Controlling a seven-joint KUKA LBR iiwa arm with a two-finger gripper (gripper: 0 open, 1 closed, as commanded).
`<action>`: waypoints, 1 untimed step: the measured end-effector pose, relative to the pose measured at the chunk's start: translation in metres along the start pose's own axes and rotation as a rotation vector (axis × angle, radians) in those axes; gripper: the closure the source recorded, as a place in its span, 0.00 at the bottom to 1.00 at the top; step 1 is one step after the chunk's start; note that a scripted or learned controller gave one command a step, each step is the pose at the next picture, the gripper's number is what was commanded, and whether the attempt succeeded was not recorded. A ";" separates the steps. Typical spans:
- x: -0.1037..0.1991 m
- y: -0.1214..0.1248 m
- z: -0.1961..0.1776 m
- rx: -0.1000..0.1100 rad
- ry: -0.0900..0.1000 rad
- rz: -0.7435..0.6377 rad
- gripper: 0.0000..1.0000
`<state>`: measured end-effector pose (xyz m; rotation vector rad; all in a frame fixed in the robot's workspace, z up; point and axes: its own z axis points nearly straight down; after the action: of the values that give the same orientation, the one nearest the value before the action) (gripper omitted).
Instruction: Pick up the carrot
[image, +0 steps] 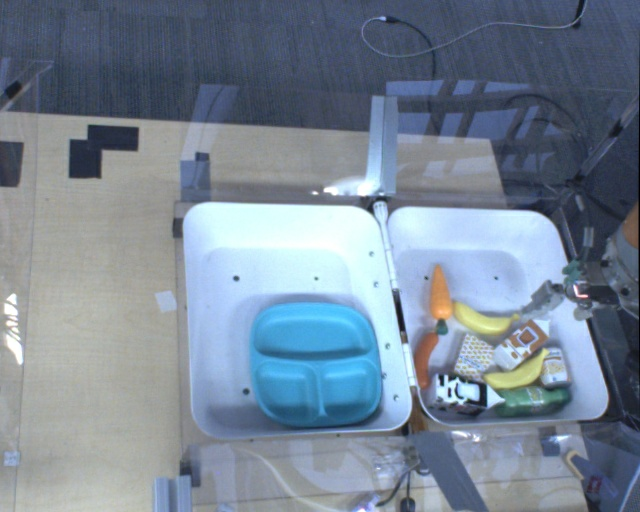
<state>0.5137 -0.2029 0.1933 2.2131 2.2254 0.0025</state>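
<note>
The approach step is in hand: the carrot (439, 291) has not been grasped. It lies in the right bin (470, 235), near that bin's left wall, just above the bananas (483, 320). The tool (548, 295) sits at the bin's right side, well apart from the carrot; its opening state cannot be determined. The next move likely requires travel leftward across the bin, then descent over the carrot.

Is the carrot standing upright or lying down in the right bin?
Lying down. The carrot rests flat on the floor of the right bin, near its left wall, with its green end toward the banana.
</note>
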 end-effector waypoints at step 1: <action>0.059 0.034 0.019 0.000 0.001 0.142 0.00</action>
<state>0.5477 -0.1439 0.1744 2.3659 2.0633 0.0034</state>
